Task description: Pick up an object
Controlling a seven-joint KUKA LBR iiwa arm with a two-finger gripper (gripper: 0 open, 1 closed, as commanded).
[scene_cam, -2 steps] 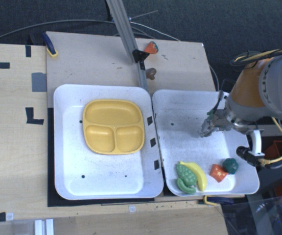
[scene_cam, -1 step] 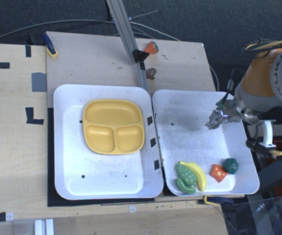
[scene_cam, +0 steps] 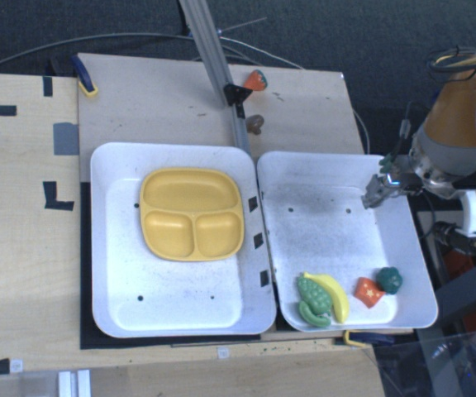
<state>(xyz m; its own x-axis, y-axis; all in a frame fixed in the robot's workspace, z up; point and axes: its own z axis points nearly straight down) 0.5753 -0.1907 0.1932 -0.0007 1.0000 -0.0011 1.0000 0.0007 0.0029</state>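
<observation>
Claw, grip state not discernible, sits at right bin's upper-right rim; toys lie toward lower frame, red-and-green piece nearest, banana running diagonally further left.

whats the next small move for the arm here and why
Probably bring the gripper toward the near edge of the right bin, over the toys. It sits at that bin's far right rim, apart from everything. The banana, the green toy, the red piece and the dark green piece all cluster along the near wall, so nothing lies under it yet.
</observation>
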